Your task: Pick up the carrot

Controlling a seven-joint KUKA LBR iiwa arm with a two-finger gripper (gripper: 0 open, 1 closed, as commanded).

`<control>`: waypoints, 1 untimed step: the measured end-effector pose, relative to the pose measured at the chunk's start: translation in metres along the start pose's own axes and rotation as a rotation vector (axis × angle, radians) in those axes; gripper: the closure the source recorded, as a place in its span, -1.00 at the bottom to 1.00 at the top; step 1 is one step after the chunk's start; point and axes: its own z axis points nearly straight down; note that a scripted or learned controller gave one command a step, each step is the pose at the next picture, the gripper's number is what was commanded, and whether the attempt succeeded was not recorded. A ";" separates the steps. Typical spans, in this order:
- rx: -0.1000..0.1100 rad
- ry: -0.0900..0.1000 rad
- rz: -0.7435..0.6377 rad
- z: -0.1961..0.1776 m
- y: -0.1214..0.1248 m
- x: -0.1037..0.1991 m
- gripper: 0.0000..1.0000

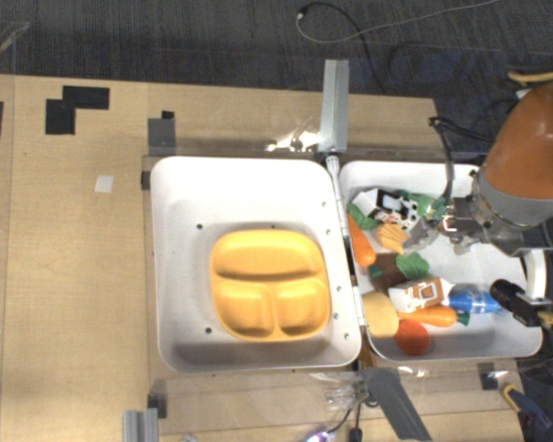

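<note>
- The grey arm with the orange band [535, 159] is hovering over the right white bin [525, 339], approaching; next it needs lowering toward the carrot.
- The gripper [442, 228] is hanging right of the carrot; its opening I cannot tell.
- The long orange plastic carrot [361, 245] is lying against that bin's left wall, apart from the gripper.

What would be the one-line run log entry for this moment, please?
task: pick carrot | carrot: right bin, left edge, not held | gripper: over right bin | left bin: yellow tray
</note>
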 end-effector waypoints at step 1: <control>-0.016 -0.004 -0.018 0.100 0.018 -0.025 -1.00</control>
